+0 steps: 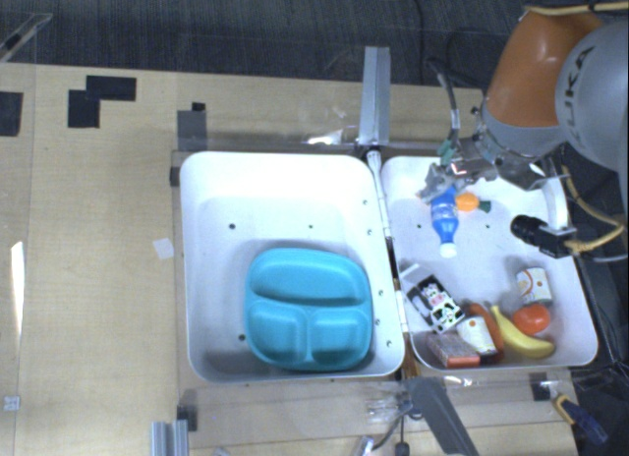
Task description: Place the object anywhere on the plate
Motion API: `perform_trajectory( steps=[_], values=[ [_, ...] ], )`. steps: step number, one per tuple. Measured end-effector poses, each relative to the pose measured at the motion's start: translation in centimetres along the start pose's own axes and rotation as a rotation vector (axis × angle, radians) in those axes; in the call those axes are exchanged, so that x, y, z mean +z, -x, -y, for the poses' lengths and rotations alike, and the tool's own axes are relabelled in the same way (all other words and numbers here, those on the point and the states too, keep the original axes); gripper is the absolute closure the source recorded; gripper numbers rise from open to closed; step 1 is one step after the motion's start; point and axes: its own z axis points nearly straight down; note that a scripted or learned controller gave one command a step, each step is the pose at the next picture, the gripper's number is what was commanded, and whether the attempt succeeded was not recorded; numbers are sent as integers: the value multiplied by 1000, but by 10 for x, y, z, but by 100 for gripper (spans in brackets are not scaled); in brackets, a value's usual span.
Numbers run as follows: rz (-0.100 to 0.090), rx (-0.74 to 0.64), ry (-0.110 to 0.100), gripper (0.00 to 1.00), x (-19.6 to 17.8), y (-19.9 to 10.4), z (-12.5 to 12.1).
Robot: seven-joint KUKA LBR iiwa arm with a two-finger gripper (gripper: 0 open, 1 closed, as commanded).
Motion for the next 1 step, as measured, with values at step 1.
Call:
perform_trajectory(
  steps=[1],
  values=[
    [-2, -343, -1, 100, -22, -94, 30]
  ],
)
